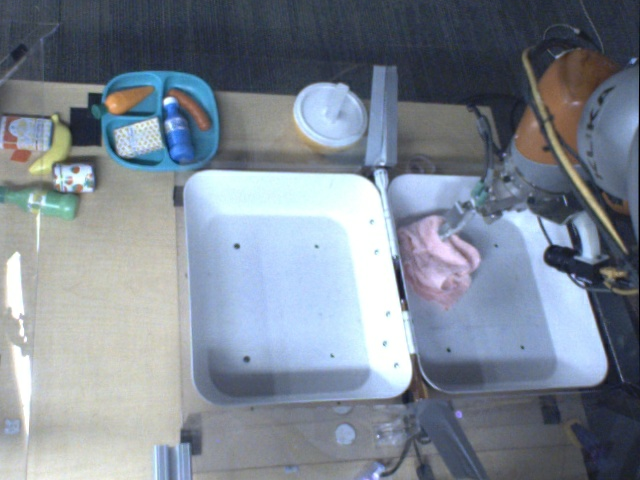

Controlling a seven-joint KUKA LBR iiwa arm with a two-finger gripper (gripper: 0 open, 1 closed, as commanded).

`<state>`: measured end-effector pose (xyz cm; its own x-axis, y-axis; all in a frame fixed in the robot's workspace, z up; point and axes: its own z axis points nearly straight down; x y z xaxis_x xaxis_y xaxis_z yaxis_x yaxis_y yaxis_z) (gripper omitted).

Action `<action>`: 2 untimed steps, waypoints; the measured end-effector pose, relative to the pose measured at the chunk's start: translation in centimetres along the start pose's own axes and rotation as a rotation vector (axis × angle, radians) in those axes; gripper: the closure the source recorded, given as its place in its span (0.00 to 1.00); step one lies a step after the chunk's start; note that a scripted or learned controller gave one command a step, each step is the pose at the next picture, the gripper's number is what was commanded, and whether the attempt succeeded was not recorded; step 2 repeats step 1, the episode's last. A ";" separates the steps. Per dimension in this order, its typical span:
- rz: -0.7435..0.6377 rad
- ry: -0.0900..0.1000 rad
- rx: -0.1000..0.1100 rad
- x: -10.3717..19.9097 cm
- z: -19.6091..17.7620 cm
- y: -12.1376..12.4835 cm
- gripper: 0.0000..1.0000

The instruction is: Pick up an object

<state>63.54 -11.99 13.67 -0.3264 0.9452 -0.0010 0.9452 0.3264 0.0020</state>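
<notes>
Two white bins are sitting side by side on the desk, and one pink cloth is lying in the right bin. One blue divided tray and one lidded cup are standing behind them.

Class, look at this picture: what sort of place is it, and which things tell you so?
Probably a robot lab test bench: a grey arm reaches over two white bins, a pink cloth lies in the right one, and toy food sits in a blue tray.

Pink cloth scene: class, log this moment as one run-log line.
arm: over right bin | pincer: at pink cloth | cloth: in right bin, left side
</notes>
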 end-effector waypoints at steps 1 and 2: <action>-0.096 -0.006 -0.015 -0.1 4.5 -2.1 0.00; -0.096 -0.006 -0.015 -0.1 4.5 -2.1 0.00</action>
